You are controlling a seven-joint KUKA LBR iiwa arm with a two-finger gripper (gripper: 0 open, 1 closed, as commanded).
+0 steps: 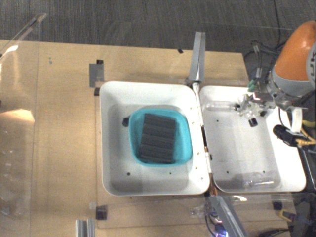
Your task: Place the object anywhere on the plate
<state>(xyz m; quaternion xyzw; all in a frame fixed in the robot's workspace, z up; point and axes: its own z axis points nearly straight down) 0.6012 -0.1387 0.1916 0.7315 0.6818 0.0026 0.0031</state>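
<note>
A blue plate (pixel 160 138) sits in the middle of the left bin (pixel 111 132). A dark block (pixel 158 137) with ridges across its top lies flat on the plate, well inside the rim. The block is the thing that has to go on the plate, and it rests there now, so the job looks done. It lies near the middle, which seems a safe spot, because it cannot tip over the edge from there.

The right bin (pixel 252 152) stands just beside the left one, and a grey bar (pixel 198 58) runs up from the place where they meet. Both bins rest on a tan tabletop (pixel 59 132).

The arm (pixel 296 58) comes in from the right, with its orange band up high. The tool (pixel 253 113) hangs over the top corner of the right bin, well apart from the plate and the block. It is small and busy with shiny parts, so I cannot tell how it is set. Nothing dark like the block shows at its tip. Hanging off to the side, it leaves the plate in plain sight.
</note>
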